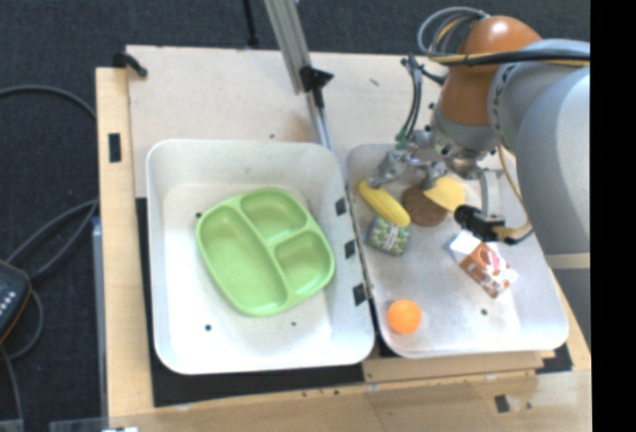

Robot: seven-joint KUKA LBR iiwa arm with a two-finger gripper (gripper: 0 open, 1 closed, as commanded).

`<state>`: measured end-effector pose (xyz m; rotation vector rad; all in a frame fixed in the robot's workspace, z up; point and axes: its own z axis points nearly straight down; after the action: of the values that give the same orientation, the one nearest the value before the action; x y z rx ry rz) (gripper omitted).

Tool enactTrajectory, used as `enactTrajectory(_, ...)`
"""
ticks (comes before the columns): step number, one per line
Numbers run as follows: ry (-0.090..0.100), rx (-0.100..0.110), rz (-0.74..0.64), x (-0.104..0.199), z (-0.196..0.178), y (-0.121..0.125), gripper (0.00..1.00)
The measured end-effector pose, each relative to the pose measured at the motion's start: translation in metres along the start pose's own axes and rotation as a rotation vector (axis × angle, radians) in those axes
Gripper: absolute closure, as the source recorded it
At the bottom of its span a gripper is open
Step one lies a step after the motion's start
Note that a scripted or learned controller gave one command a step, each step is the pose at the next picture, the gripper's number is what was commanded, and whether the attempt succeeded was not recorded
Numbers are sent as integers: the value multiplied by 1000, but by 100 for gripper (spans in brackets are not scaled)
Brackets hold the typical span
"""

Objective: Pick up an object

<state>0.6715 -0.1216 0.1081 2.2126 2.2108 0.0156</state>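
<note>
Camera view, looking down at a slant. Two white bins side by side: left bin (169, 321) carrying a green divided tray (264, 249) near its centre; right bin (527, 321) carrying the loose objects.

Arm (537, 112) reaching in from 3 o'clock, orange band at 12 o'clock of the right bin. Gripper (417, 165) low over the bin's 11 o'clock corner; fingers hidden in metal clutter, spread impossible to tell, nothing visibly between them.

Candidate objects bunched just below the gripper: banana (384, 204) at 5 o'clock of it, brown round piece (425, 210) beside the banana, pale yellow piece (445, 192) touching the brown one, small patterned can (389, 236) just under the banana. Red-and-white carton (483, 266) at 4 o'clock, well apart. Orange ball (403, 317) alone at 6 o'clock.

Risks, as judgement: tight cluster likely to cause a graze or a two-object pinch; curved banana prone to rolling away; nearby bin wall able to block one finger.
</note>
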Motion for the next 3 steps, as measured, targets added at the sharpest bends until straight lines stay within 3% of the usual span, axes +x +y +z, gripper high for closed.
enactTrajectory(1,-3,-4,0,-2,-13,1,100)
enactTrajectory(2,1,9,-4,3,-77,4,100)
enactTrajectory(3,1,9,-5,1,-132,6,100)
